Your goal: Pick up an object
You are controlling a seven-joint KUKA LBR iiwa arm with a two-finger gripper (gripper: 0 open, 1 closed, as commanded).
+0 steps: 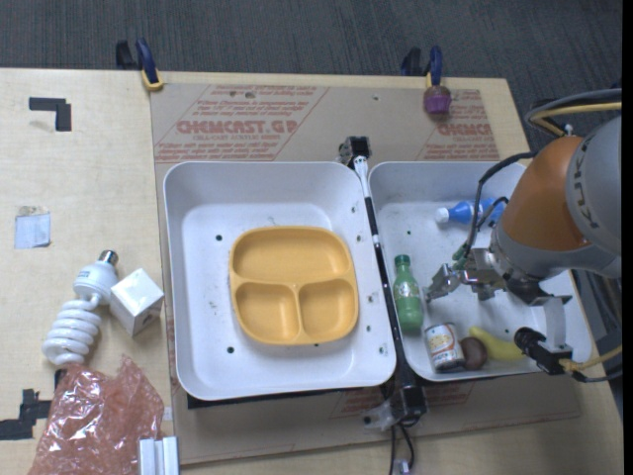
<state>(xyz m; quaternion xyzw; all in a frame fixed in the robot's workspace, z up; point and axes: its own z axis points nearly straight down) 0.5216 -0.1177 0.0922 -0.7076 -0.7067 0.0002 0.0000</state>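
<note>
Covering the top of the view, dark grey carpet (297, 13) runs behind a pale wooden bench (74, 196), on which lies a brown cardboard sheet (247, 117) printed in red and held at its far edge by two blue clamps (146, 65). On the sheet two white bins sit side by side, touching. The left bin (198, 265) holds a yellow divided tray (294, 285) lying flat near its middle. The right bin (415, 201) holds a green bottle (406, 291) lying beside its left wall, a small can (442, 346), a brown round thing touching a yellow banana-like piece (499, 347) along the near wall, and a blue-and-white bottle (465, 211) at the far side. The arm (559, 211) reaches in from the right; its claw (447, 280) hangs over the right bin just right of the green bottle, fingers apart with nothing between them. Left of the bins lie a spiral light bulb (79, 310), a white cube (136, 301) touching it, and crumpled pinkish plastic (94, 419).
</note>
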